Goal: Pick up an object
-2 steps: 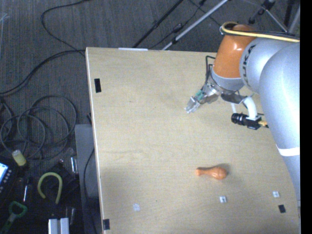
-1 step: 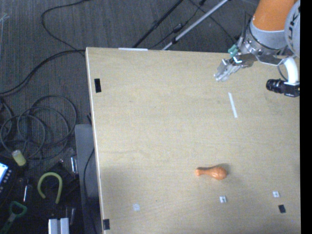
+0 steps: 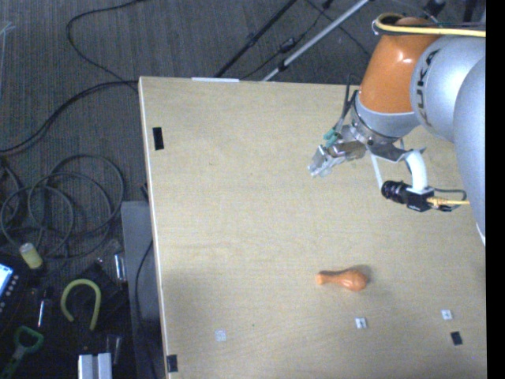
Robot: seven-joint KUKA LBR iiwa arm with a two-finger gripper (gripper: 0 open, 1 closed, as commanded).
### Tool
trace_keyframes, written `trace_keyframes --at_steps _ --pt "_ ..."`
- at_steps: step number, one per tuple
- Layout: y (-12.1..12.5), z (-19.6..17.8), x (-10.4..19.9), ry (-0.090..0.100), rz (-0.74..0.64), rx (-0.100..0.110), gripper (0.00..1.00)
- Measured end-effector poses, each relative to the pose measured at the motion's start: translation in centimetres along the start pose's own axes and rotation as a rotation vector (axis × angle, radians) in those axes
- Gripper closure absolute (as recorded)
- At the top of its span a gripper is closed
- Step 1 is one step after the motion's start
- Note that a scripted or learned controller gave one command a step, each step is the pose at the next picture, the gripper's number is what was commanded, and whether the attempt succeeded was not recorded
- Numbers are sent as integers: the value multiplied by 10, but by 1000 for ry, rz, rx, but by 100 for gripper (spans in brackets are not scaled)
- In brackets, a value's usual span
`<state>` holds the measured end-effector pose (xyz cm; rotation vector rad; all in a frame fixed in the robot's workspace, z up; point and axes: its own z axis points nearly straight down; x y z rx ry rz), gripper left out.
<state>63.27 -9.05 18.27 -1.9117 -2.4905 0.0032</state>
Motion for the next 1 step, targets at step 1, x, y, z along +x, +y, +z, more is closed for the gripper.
trace_keyframes --at_steps 1 --pt "-49 -67 -29 -3 -262 -3 100"
